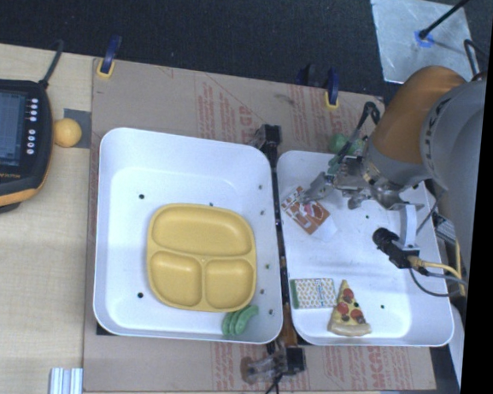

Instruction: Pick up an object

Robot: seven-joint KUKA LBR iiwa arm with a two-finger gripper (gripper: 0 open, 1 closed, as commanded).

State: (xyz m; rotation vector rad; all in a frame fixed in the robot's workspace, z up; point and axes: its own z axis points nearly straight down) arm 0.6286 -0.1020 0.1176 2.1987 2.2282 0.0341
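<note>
My gripper (332,193) hangs over the back left part of the right bin (389,333), open, with nothing between its fingers. Its left finger (314,187) reaches close to a red and white packet (304,211) that lies by the bin's left wall. A green-patterned white card (313,292) and a toy pizza slice (350,311) lie near the front of the same bin. The left bin (120,224) holds a yellow divided plate (201,255) and a small green thing (239,321) at its front right corner.
A teach pendant (7,141) and an orange ball (67,131) sit on the bench to the left of the bins. Clamps (331,81) hold the brown board at the back edge. The arm's grey and orange body (425,113) looms over the right bin's back right.
</note>
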